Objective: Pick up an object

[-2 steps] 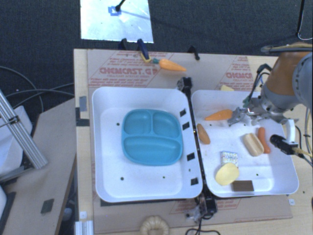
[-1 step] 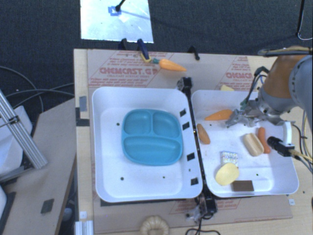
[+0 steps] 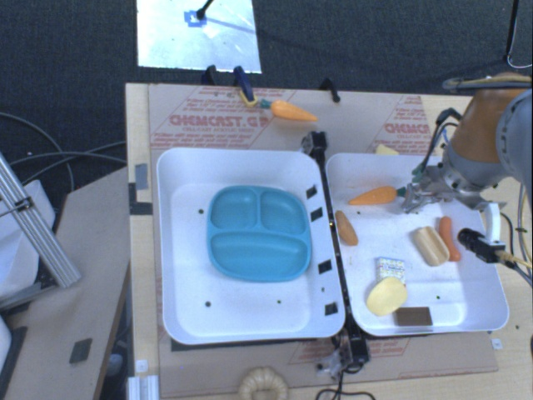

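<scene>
A dark carpeted floor (image 3: 67, 48) is surrounding the counter (image 3: 141, 223), and a cardboard sheet (image 3: 216, 119) with red lettering is lying on the counter beneath two shallow white bins. A shiny square panel (image 3: 198, 22) is lying on the floor beyond the counter's far edge.

The left bin (image 3: 179, 307) is holding a blue divided plate (image 3: 258, 232), which is lying flat near the bin's centre. A toy carrot (image 3: 287, 111) is lying on the cardboard just beyond the left bin's far wall.

The right bin (image 3: 475, 311) is holding several items. A second orange carrot (image 3: 373, 196) is lying near the far side. A small brown oblong piece (image 3: 346, 228) is lying close to the bin's left wall. A tan bread roll (image 3: 431, 246) and a red-orange sausage (image 3: 450, 238) are lying side by side, touching or nearly so. A small white patterned block (image 3: 391, 268) is lying just beyond a yellow rounded piece (image 3: 387, 297), and a dark brown rectangular block (image 3: 413, 316) is lying near the front wall.

The grey arm (image 3: 491, 140) is reaching in from the right. The jaws (image 3: 414, 197) are positioned low over the right bin, just beside the green tip of the second carrot. Whether the jaws are wide, narrow, or gripping anything cannot be determined at this resolution.
</scene>
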Motion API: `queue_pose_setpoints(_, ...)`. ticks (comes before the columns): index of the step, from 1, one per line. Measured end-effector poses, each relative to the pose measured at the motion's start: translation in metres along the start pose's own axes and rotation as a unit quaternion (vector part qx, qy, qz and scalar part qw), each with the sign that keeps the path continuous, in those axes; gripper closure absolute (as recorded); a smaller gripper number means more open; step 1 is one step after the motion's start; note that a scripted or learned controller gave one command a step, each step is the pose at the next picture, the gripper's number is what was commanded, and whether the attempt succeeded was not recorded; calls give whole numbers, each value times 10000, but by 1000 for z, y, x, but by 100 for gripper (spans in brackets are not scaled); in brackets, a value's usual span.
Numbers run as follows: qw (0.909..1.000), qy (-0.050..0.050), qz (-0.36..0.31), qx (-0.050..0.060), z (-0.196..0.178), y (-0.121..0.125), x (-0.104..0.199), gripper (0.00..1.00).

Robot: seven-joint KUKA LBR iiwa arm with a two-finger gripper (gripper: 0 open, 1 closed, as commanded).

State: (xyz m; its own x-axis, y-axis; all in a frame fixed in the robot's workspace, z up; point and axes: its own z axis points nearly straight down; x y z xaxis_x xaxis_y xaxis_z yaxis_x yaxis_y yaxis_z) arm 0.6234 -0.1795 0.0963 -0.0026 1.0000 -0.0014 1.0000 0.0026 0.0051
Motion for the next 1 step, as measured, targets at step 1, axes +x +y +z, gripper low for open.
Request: queue_pose_setpoints(1, 10000, 2, -5, 0, -43, 3, -2, 100)
